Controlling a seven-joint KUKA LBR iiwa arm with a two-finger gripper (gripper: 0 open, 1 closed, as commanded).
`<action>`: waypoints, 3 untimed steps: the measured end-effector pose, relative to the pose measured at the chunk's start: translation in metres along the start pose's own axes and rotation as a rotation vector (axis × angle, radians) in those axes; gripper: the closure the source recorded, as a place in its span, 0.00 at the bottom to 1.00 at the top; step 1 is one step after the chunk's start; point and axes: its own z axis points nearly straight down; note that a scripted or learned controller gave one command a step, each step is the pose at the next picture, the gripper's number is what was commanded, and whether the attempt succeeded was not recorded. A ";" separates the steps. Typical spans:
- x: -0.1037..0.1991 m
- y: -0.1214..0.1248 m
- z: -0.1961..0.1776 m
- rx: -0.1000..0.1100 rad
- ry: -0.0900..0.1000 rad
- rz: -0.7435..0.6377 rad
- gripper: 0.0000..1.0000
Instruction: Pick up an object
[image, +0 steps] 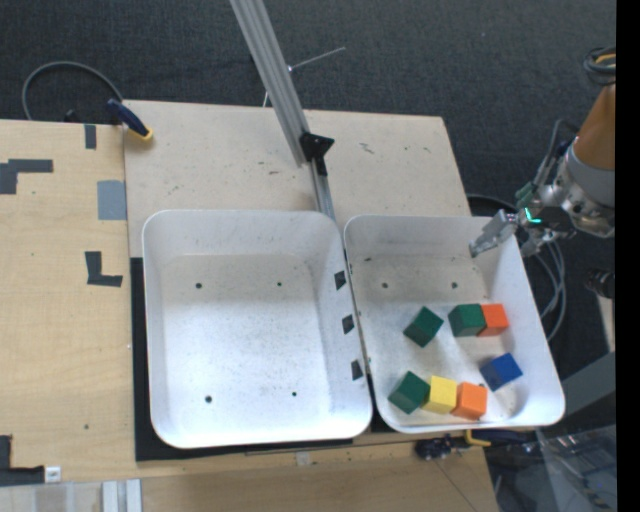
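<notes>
A: Blocks, left to right: green block (423, 326), second green (465, 320) touching orange block (494, 318), all below the gripper (492, 238).
B: Gripper state?
A: Nothing between fingers; gap unclear, cannot tell. Step: approach. Next: descend over one block.

We see our KUKA arm (590, 165): grey wrist under an orange band, a small teal light glowing, thin metallic gripper (490, 240), dark cables trailing.

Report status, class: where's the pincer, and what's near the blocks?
Pincer over right bin's far right rim, nothing seen between its fingers. Seven blocks in that bin, untouched; nearest the orange block. Nothing blocking.
</notes>
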 end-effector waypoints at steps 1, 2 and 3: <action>0.000 0.001 -0.003 -0.005 -0.002 -0.001 0.00; -0.007 -0.003 0.045 0.000 -0.002 0.000 0.00; -0.005 -0.008 0.110 0.003 0.000 0.000 0.00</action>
